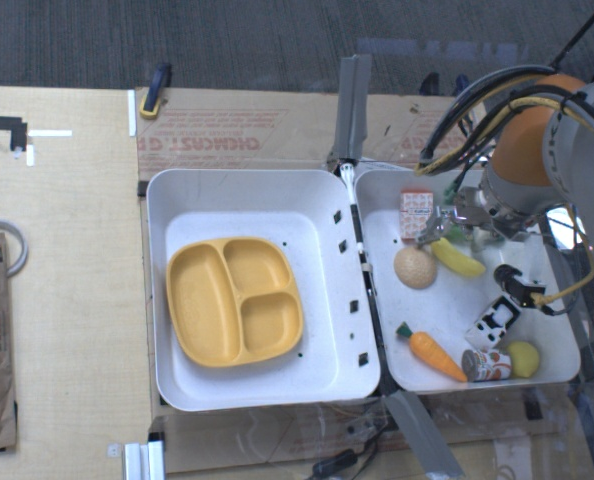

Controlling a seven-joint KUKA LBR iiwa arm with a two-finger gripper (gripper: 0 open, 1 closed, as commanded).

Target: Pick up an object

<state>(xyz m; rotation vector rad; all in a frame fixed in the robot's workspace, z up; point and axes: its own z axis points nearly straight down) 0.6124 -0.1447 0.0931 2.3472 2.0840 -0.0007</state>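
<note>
Off to the left, yellow divided plate [235, 300] alone in the left bin [167, 268]; in the right bin [377, 298], small carton [416, 213], beige ball [415, 267] and banana [458, 258] crowded close under the gripper [443, 226], carrot [432, 351] lower down. Likely to fail through that crowding: could close on two neighbours at once, set the ball rolling, or pinch the curved banana off-centre and lose it on the lift. Cannot tell how wide the gripper stands; nothing seen held, seemingly hovering over the banana's left end, beside the carton.
</note>
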